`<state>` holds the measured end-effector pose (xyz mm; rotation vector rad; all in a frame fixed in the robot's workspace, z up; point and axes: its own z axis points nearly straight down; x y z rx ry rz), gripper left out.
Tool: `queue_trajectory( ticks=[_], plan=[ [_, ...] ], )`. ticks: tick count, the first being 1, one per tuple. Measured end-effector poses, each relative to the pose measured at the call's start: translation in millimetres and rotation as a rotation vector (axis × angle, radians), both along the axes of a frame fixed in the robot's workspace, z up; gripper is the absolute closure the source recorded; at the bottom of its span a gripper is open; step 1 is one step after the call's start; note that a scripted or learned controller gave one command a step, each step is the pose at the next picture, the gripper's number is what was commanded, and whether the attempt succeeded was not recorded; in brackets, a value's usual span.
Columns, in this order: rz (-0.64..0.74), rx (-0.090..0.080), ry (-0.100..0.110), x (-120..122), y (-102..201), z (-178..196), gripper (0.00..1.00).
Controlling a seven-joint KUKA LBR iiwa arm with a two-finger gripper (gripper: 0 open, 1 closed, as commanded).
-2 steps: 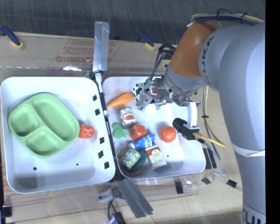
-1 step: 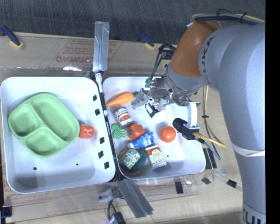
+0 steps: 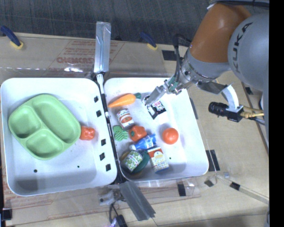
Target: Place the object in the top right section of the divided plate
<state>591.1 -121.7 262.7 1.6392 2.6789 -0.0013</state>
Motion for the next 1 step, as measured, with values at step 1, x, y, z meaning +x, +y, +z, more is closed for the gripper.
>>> queue_trajectory(
  ticks=[1],
  plan=[
    [-0.109,0.000,0.002,36.1,-43.5,-42.5,0.00]
  ],
)
